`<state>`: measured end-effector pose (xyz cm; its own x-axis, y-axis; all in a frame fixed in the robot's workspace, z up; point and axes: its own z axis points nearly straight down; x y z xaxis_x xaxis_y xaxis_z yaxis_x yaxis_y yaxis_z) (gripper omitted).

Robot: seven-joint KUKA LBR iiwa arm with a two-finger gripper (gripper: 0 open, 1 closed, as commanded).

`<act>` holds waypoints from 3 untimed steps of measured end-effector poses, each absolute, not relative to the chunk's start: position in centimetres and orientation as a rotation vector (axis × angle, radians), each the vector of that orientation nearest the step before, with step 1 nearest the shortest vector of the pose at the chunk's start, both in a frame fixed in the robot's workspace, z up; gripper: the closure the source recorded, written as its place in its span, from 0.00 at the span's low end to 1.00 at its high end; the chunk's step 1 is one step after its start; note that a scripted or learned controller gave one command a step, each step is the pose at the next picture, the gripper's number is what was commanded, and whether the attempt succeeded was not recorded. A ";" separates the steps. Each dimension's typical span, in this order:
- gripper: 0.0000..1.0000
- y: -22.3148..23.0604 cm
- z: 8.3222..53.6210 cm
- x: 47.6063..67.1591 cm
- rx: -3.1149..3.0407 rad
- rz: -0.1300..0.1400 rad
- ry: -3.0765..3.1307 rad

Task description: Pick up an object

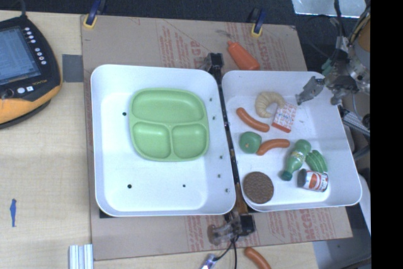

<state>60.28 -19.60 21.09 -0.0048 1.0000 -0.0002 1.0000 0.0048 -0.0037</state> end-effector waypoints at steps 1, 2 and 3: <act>0.00 -9.8 10.9 63.5 -2.211 0.006 -2.226; 0.00 -10.4 9.8 63.0 -2.218 -0.009 -2.233; 0.00 -10.4 9.2 61.6 -2.212 0.008 -2.225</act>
